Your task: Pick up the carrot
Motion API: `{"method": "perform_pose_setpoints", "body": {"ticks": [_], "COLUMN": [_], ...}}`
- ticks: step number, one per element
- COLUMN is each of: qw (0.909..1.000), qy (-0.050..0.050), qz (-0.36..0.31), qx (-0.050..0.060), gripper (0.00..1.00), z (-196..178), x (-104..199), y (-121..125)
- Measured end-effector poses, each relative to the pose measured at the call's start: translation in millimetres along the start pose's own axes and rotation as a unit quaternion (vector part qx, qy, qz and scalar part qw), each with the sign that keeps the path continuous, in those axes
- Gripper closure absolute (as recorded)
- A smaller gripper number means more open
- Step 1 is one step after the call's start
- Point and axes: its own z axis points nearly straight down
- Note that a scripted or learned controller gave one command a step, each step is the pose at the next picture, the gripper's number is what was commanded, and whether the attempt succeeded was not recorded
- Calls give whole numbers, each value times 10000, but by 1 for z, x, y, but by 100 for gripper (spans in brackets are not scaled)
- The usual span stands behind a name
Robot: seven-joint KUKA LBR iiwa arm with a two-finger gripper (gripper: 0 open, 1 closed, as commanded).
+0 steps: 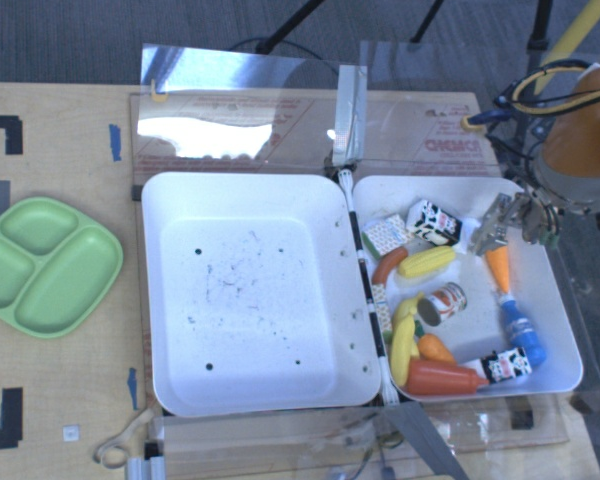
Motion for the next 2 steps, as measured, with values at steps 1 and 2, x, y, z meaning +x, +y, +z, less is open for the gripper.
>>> {"method": "perform_pose_setpoints", "body": {"ticks": [1, 2], "qw": [9991, 9991], "qy": [59, 62], "qz": [-427, -429], "qx": [19, 18], "gripper": [100, 0], "z": [12, 13], "x": [20, 20], "y": [7, 7]}}
